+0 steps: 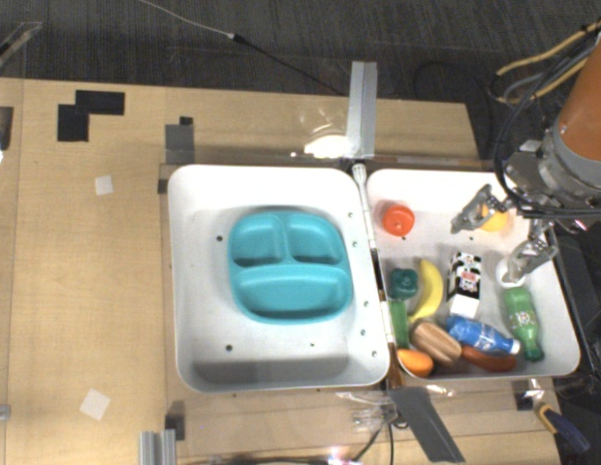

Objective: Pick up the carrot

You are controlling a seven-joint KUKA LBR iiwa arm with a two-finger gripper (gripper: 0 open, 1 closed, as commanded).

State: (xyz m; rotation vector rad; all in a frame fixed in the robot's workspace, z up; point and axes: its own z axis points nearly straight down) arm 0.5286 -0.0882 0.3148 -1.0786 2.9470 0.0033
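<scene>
- Camera view: the gripper hangs over the far right part of the right bin, its two metal fingers spread wide apart, one near the bin's back and one nearer the right wall.
- Nothing sits between the fingers. A small yellow item lies just beside the upper finger; whether they touch cannot be told.
- The lower finger ends just above the green bottle, which lies along the right wall.
- The carrot, orange and stubby, rests in the near left corner of the right bin, well apart from the gripper.
- Beside the carrot lie a hot dog bun, a blue bottle and a banana.
- A dark green cup stands by the banana, an orange-red round item sits further back, and a black-and-white carton stands mid-bin.
- The left bin holds a teal divided plate.
</scene>
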